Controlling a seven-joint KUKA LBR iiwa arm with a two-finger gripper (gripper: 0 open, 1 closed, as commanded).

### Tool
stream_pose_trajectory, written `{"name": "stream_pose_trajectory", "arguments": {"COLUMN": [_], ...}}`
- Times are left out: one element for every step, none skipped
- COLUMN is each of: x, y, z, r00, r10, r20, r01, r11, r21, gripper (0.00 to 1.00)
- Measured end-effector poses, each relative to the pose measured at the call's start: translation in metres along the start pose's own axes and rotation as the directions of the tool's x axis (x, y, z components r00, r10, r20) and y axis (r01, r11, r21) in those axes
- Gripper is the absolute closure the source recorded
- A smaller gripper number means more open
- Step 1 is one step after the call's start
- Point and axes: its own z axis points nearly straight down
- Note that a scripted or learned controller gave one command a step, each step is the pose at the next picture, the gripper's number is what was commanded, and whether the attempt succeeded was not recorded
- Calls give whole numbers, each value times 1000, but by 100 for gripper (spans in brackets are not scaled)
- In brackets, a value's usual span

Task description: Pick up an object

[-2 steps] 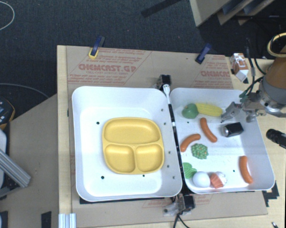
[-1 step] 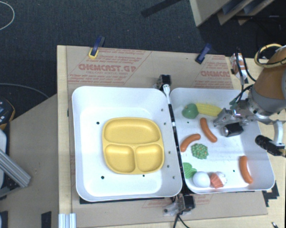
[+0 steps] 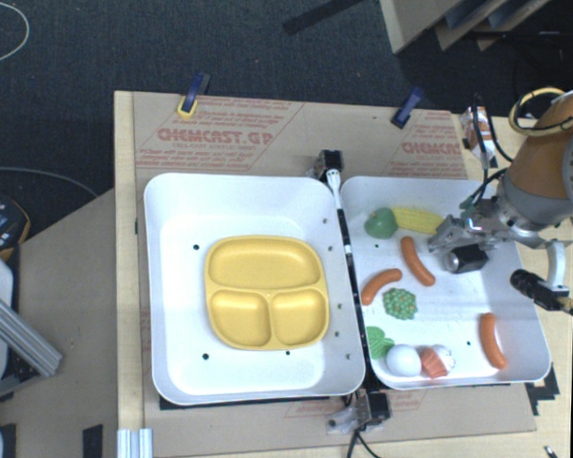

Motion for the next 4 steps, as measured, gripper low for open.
{"name": "stream_pose_trajectory", "arguments": {"x": [-3,-5,-8,-8], "y": [3,1,1,2], "z": [-14,-58,-123,-131], "r00": [1000,1000,1000,1000], "r10": [0,0,-1,-1], "r20": [9,-8,-7,-8], "r01": [0,0,1,1], "r11": [1000,1000,1000,1000], "r21": [-14,10,6,10], "gripper": [100,100,100,100]}}
